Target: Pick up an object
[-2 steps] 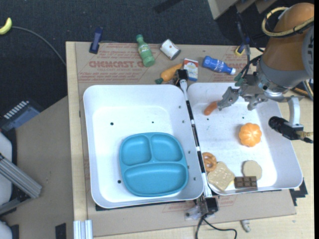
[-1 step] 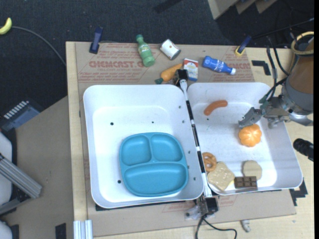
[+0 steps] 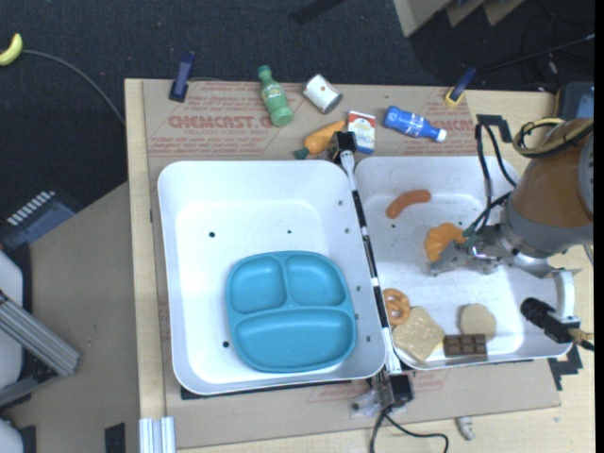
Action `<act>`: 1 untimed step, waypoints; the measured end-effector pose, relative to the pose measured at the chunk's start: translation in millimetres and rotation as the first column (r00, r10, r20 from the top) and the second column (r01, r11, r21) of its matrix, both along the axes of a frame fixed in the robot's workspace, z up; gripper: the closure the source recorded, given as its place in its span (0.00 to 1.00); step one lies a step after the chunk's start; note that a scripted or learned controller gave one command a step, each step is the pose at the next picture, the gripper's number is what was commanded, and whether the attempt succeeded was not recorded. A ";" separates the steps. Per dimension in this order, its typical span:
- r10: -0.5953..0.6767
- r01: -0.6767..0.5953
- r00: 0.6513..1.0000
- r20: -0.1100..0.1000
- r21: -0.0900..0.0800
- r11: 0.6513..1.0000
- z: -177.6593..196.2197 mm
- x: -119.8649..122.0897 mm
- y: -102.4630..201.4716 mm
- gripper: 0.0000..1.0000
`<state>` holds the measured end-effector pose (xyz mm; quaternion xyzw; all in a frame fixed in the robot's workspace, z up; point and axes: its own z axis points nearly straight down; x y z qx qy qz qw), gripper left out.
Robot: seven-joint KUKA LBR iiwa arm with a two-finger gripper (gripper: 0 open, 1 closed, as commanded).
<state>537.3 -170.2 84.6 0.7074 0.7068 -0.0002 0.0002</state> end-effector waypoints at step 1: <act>0.002 -0.002 1.000 0.002 0.001 1.000 0.0 45.4 49.4 0.00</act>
